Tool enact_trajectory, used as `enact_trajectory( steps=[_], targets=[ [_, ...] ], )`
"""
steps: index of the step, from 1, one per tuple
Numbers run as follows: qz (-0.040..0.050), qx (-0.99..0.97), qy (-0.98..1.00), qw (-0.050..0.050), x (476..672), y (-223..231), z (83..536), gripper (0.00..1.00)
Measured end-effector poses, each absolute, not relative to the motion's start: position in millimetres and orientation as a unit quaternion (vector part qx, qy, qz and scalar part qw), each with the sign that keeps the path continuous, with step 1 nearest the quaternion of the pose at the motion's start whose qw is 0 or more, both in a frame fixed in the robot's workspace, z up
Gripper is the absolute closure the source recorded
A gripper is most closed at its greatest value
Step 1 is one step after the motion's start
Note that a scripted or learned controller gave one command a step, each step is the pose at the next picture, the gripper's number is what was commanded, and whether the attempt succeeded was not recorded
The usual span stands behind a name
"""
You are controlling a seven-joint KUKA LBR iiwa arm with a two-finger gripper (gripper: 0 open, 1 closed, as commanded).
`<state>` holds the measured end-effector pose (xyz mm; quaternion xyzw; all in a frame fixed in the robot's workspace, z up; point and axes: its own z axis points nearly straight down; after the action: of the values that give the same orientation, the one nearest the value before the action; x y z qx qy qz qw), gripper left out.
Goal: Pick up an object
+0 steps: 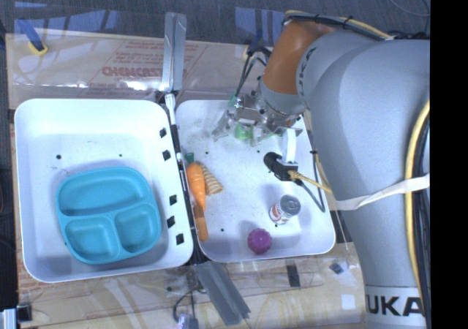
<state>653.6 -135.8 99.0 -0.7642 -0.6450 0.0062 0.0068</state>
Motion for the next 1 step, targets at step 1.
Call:
enact_trajectory(
  steps=[1],
  targets=[
    [0.0070,-0.763,-0.647,0.007,653.6,-135.5,108.9,1.00]
  ],
)
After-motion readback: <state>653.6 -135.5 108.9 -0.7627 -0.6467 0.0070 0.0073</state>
